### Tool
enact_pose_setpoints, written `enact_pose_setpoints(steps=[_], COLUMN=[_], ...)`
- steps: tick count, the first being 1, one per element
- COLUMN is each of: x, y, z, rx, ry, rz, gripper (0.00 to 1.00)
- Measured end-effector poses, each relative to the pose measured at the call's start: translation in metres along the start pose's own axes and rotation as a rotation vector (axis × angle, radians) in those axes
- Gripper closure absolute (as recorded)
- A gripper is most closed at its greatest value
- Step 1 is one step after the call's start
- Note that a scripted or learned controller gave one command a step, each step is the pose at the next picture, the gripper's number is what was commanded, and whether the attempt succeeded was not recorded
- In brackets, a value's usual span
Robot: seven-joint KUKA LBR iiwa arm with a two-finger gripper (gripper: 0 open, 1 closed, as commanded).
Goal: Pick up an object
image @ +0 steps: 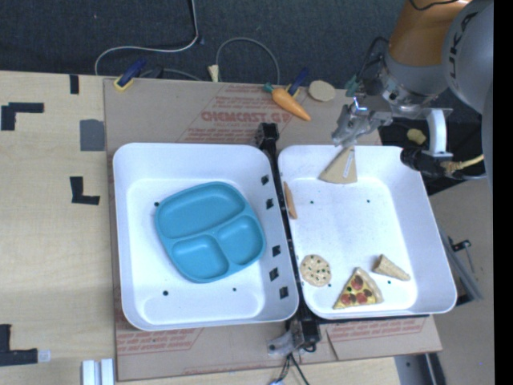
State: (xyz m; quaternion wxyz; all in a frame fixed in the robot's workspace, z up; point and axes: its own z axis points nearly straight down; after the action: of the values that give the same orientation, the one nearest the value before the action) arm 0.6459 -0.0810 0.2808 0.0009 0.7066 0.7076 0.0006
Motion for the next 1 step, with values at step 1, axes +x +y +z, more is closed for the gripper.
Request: enact_pose_setpoints(steps=[1], x=[-0.0595], y=[0.0066], z=[0.0164], rx=[0.003], ry=[-0.003], rz=[0.006], gripper=[1.00])
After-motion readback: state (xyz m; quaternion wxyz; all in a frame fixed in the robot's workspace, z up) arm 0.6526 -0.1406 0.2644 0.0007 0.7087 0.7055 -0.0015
